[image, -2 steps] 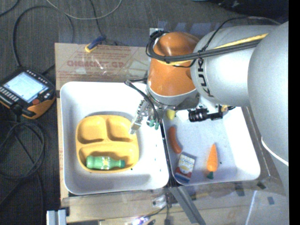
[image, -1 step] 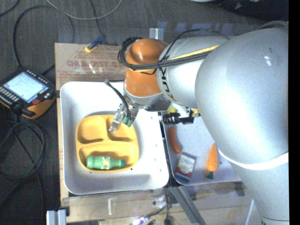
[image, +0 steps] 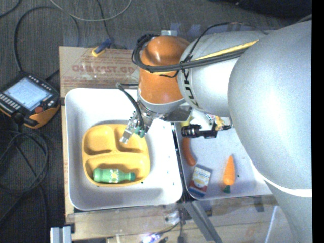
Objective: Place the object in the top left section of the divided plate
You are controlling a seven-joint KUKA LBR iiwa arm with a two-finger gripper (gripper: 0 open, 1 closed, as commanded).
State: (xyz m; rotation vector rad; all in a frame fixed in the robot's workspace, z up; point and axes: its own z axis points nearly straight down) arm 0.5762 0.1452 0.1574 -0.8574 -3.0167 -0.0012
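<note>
The gripper (image: 133, 130) hangs over the yellow divided plate (image: 116, 155), at the plate's far right section, close to the ridge that splits the two upper sections. Its fingers are small and partly blurred against the plate, so how far they stand apart cannot be told, and nothing can be seen between them.

A green bottle (image: 114, 175) lies on its side in the plate's long near section, well apart from the gripper. The plate's far left section (image: 100, 137) shows bare yellow.

The plate sits in the left white bin (image: 76, 115), nearer that bin's near edge; a wide band of bare white floor lies between the plate and the bin's far and left walls. The bin's right wall runs just beside the plate's right rim, leaving little room there.

In the right bin (image: 243, 189) lie a sausage (image: 188, 152) along its left wall, a small carton (image: 200, 179) near the near edge, and a carrot (image: 229, 172) beside it.
</note>
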